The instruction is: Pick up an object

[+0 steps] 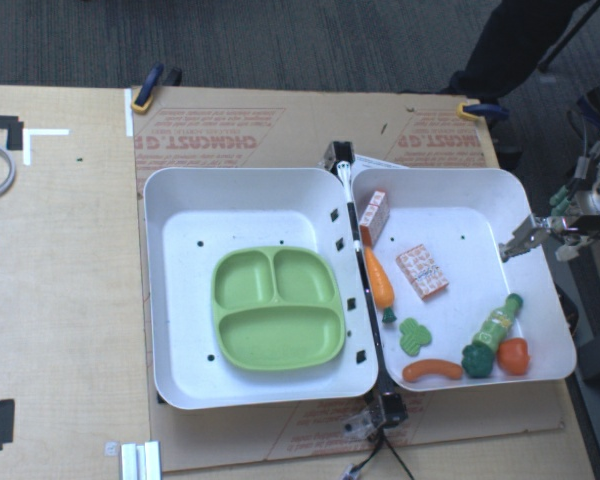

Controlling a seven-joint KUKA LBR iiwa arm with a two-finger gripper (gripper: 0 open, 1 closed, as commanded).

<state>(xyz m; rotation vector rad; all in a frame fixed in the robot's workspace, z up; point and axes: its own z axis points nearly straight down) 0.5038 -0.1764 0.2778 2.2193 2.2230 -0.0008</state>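
The right bin point(460, 193) holds several small items. A red and white carton point(372, 215) leans by the divider, with an orange carrot point(380, 280) below it and a patterned box point(422, 271) near the middle. Along the front lie a green leaf-shaped toy point(414, 336), a sausage point(432, 370), a broccoli piece point(477, 360), a green bottle point(497, 323) and a red tomato point(515, 356). My gripper point(520, 241) hovers over the bin's right rim, above the bottle and apart from every item. Nothing is visibly held.
The left bin point(180, 208) carries a green divided plate point(277, 308). Both bins rest on a cardboard sheet point(210, 133) on the wooden bench. A black clip point(339, 154) joins the bins at the back, and another point(385, 408) at the front.
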